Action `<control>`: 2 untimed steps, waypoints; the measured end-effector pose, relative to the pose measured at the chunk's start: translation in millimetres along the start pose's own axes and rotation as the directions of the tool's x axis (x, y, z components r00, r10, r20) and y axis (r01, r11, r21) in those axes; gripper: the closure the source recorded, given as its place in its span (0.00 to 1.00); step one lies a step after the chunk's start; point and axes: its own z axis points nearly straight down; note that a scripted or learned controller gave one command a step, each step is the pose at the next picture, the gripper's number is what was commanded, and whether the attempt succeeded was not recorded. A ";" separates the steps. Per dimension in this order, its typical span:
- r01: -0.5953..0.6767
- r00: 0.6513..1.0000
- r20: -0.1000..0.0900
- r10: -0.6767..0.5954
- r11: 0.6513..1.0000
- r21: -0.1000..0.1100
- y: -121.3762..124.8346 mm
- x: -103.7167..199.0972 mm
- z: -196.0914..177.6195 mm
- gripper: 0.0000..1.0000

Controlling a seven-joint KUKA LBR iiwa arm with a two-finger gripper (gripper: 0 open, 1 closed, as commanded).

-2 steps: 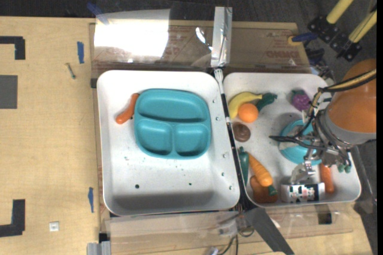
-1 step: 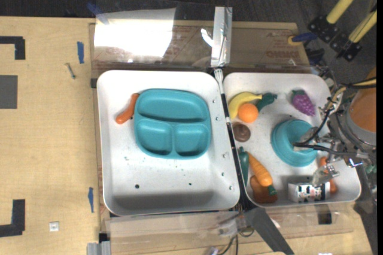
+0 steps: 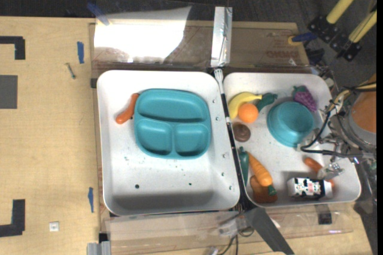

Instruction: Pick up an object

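- Left bin [image 3: 114,146] carries a teal divided tray [image 3: 173,122] lying flat near its centre; an orange sausage-shaped toy [image 3: 125,110] rests touching the tray's left edge.
- Right bin [image 3: 350,191] holds the candidates for picking: toy banana [image 3: 242,98], orange ball [image 3: 248,112], brown round piece [image 3: 242,131], teal bowl [image 3: 290,122] lying tilted, purple grapes [image 3: 304,96], toy carrot [image 3: 260,170], and a small black-and-white carton [image 3: 310,188] on its side.
- The clutter sits loose and mixed, presumably tipped in so that grasps vary.
- Gripper [image 3: 332,158] hangs over the right bin's right edge, just beside the bowl, between it and the carton.
- Cables and wrist hardware mask the tips; whether they are apart or closed cannot be told, and nothing is seen held.
- A small orange piece [image 3: 311,162] below the gripper is partly covered; its identity is unclear.
- The arm is cut off by the frame's right side.
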 end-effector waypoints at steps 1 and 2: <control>-0.001 1.000 -0.001 0.001 1.000 -0.001 0.9 -0.4 -10.1 1.00; 0.236 0.971 -0.016 -0.237 0.971 -0.017 -13.3 -83.0 -128.7 1.00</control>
